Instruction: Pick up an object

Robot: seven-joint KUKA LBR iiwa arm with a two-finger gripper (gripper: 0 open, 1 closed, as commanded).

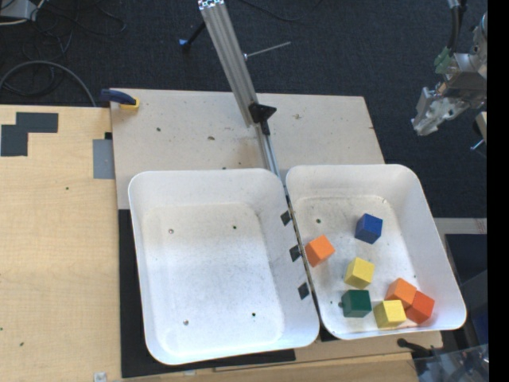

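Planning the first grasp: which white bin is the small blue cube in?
In the right shallow white bin: the small blue cube rests on its floor, apart from the other cubes.

one fixed camera looks down at a slant from above the bench [238, 126], far enough to take in both white bins [207, 341]; the arm's end shows at two o'clock.

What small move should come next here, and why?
Probably bring the pincer down and left over the right bin, toward the blue cube. It hangs outside the bin's far right corner, holding nothing visible, and that cube sits nearest, apart from the others.
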